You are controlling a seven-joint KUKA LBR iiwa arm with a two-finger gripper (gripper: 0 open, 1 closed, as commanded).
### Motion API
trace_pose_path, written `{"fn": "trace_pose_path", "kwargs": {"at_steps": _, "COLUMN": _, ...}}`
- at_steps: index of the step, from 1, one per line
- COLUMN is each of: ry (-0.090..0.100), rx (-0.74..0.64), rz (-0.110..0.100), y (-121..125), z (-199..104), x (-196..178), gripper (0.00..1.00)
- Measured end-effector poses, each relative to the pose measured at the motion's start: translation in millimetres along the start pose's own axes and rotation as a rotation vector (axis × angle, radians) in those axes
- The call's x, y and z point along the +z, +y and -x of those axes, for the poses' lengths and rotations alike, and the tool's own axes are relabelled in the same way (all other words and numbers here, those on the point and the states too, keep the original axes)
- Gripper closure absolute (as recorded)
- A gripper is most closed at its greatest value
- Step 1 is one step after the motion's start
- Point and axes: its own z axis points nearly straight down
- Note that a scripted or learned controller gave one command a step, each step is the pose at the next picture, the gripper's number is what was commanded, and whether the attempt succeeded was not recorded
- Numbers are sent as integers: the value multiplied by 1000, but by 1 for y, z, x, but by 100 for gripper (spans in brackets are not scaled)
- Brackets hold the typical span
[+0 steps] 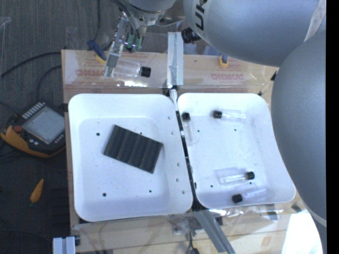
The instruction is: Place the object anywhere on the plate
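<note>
Grey arm casing (254, 20) looms closest to me, filling the upper right. My gripper (117, 52) hangs past the far edge of the left bin (79, 157), and a clear vial with a black cap (132, 70) lies just beside the jaws, long axis sideways; I cannot tell whether they grip it. The dark ribbed plate (132, 148) lies well nearer than the jaws, inside that bin.

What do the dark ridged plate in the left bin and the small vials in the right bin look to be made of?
Ridged plate: looks like matte black plastic or rubber, dull with no glare and moulded parallel grooves. Vials: likely clear plastic, possibly glass, since the white bin shows through their bodies; the black caps look like opaque plastic.
</note>
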Motion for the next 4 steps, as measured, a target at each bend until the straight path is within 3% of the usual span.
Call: {"fn": "trace_pose_path", "kwargs": {"at_steps": 4, "ry": -11, "rx": 1, "rz": 9, "y": 3, "z": 2, "x": -38, "gripper": 100}}
